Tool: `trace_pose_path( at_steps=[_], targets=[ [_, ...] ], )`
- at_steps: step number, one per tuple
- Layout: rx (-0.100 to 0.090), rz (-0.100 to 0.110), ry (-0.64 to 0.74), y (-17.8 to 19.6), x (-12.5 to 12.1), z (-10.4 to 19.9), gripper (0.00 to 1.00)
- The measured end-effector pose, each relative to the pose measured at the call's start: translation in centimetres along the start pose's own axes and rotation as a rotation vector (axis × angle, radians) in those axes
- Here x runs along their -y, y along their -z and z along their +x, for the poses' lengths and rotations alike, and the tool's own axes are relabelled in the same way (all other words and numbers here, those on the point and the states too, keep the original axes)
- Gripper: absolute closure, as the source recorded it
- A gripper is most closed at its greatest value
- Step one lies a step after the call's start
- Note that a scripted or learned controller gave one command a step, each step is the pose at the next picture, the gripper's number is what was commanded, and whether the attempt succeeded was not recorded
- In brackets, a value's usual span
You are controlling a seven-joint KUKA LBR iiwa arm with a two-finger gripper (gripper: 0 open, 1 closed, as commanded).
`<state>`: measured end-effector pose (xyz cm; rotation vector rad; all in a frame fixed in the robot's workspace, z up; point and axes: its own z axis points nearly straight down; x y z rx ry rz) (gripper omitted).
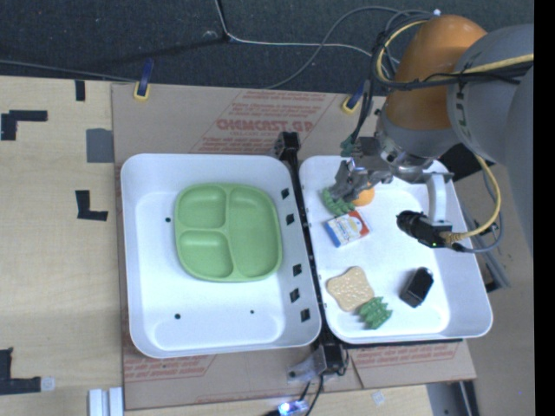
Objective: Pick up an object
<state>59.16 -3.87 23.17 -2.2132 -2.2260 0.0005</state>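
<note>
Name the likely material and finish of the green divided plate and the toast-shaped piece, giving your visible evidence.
Green divided plate: probably moulded plastic, smooth satin finish; uniform colour, soft highlights on rounded ridges. Toast-shaped piece: likely plastic or foam toy food, matt tan; too small to tell.

Two bins side by side on bench [52, 258], left bin [143, 319] holding a tray [229, 232], well left of claw [347, 189]. In right bin [460, 319]: claw over the far left corner; carton [348, 229] just nearer than claw; toast [349, 288] nearer still, sprig [375, 313] beside it; block [417, 286] near and right of claw.
</note>
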Motion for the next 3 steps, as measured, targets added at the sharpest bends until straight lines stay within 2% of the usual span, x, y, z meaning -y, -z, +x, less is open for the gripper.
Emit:
trace_pose_path(
  at_steps=[1, 3],
  targets=[
    [0.000, 0.001, 0.000, 0.7, 1.9, 4.5, 1.00],
    [0.002, 0.002, -0.001, -1.8, 5.4, 13.7, 1.00]
  ],
)
